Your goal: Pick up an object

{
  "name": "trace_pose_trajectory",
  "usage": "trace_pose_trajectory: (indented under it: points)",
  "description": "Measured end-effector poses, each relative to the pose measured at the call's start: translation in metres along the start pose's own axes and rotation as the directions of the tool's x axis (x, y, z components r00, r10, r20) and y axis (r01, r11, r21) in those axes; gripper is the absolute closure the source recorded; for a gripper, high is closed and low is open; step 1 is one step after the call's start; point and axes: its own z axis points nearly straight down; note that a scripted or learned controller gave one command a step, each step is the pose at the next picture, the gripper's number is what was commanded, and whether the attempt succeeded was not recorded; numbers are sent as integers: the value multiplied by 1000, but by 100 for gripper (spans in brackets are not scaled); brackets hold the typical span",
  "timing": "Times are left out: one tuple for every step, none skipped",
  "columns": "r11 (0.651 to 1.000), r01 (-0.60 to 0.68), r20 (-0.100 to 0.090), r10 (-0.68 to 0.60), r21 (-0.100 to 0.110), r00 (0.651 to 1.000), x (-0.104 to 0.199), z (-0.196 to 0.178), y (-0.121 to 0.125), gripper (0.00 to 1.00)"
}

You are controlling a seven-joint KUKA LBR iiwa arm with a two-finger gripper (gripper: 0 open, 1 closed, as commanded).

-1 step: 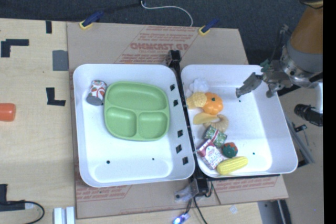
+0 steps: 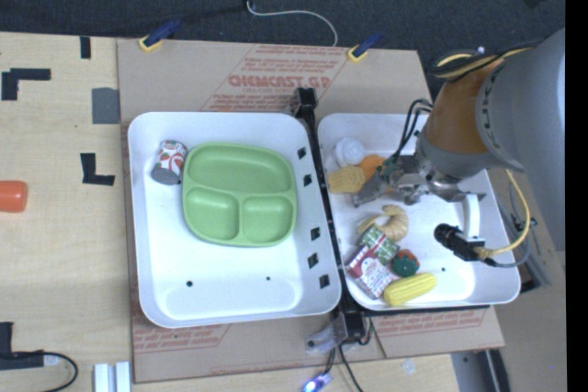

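A wooden tabletop (image 2: 55,271) under a sheet of printed cardboard (image 2: 276,73) carries two shallow white bins side by side, well to the left of and directly beneath the gripper. The grey arm (image 2: 533,115) with its orange band (image 2: 457,110) reaches in over the right bin (image 2: 491,285), its bulk covering that bin's upper right corner. The left bin (image 2: 220,303), well apart from the gripper on its left, holds a green divided plate (image 2: 241,193) with three compartments; a small crumpled red-and-white can (image 2: 168,162) lies just beside the plate's upper left edge, farthest from the gripper.

The gripper (image 2: 388,182) sits low over the upper middle of the right bin; whether its fingers are spread or closed cannot be told from this angle, and nothing is visibly held between them. Just left of it lie a yellow block of toy food (image 2: 346,180), an orange piece (image 2: 370,164) and a pale round object (image 2: 348,150). Just below the gripper rests a tan croissant-like piece (image 2: 393,221). Farther below sit a red-and-green packet (image 2: 369,262), a small red-and-green round item (image 2: 405,264) and, lowest, a yellow ear of corn (image 2: 410,289). A black fitting with a yellow cable (image 2: 457,240) hangs lower right of the gripper. An orange object (image 2: 11,196) lies at the tabletop's far left edge.
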Motion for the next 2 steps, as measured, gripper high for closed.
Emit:
trace_pose_trajectory:
  points:
    - [1000, -3, 0, 3, 3, 1000, 22, -7, -104, 0]
    - [1000, -3, 1, 3, 2, 1000, 22, -17, -101, 100]
